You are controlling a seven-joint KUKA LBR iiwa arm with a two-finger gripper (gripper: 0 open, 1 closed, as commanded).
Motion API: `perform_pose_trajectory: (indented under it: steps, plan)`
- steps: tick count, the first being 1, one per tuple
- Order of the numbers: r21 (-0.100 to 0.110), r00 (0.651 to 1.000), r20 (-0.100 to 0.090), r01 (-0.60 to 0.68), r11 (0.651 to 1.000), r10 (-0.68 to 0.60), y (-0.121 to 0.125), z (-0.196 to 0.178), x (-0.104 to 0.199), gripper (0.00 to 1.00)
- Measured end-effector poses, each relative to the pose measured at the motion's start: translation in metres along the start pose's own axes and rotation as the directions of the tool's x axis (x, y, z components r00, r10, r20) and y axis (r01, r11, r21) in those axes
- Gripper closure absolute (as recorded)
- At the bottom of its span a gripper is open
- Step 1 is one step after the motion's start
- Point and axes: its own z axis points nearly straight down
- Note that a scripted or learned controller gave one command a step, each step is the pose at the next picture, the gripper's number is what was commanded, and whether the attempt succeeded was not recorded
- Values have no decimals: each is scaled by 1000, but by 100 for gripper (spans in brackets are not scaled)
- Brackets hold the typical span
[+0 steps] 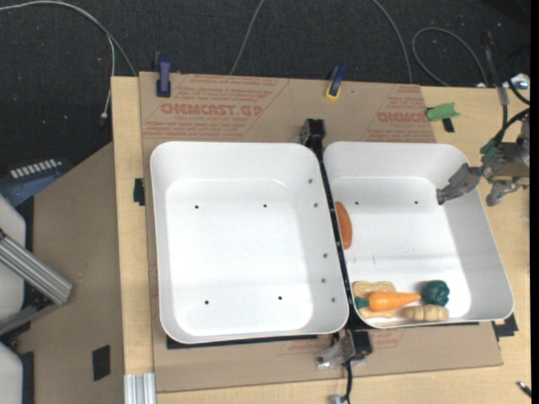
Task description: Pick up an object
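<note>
My gripper (472, 194) hangs at the right bin's (404, 167) far right rim, open, with nothing between its fingers. One grey finger (453, 184) points left over the bin wall. In the bin's near corner lie an orange carrot (392, 300), a dark green piece (435, 292), a pale beige piece (373, 288) and a tan peanut-shaped piece (424, 313), all packed close together. An orange-red sausage shape (344, 224) lies along the bin's left wall. The gripper is well apart from all of them.
The left bin (244, 162) stands beside the right one, with black clips (313, 131) at the seam. A blue clamp (162, 74) and a yellow-blue clamp (335, 82) hold the cardboard sheet at the back. A green tab (441, 112) sits at the far right.
</note>
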Motion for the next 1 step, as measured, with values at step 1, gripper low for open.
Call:
perform_pose_trajectory:
  steps: [1]
  plan:
    - [4, 1000, -1, 1, 1000, -1, -26, 49, 29, 0]
